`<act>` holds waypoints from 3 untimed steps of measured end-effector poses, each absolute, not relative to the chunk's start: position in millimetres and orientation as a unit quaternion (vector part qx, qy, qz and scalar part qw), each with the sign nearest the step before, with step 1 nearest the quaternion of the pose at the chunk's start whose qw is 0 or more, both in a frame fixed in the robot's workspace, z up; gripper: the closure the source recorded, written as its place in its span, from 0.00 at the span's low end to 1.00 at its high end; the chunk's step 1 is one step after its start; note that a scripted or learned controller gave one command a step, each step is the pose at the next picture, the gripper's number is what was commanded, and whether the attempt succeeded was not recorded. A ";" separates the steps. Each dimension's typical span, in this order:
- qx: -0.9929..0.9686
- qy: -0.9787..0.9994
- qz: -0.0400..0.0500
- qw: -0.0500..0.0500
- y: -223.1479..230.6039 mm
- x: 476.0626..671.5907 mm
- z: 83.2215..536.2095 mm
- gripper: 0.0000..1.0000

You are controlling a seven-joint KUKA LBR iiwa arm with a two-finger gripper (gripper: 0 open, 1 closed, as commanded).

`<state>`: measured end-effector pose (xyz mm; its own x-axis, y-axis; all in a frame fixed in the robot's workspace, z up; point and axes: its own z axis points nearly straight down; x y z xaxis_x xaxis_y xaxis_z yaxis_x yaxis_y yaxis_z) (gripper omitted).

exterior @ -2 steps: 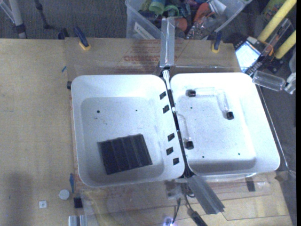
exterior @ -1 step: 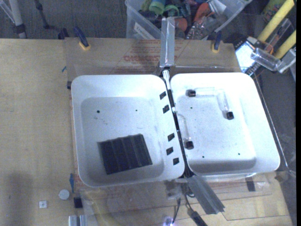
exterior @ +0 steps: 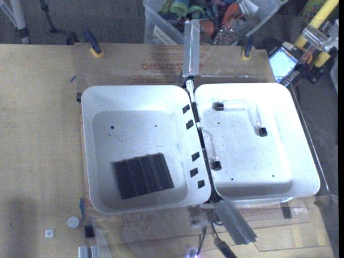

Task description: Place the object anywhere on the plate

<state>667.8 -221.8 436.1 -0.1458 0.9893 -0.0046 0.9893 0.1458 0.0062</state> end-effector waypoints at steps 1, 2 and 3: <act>0.754 0.657 -0.001 -0.001 -111.9 665.2 421.5 1.00; 0.720 0.694 0.001 0.002 -168.1 650.7 436.0 1.00; 0.656 0.755 0.000 0.000 -213.5 567.3 435.8 1.00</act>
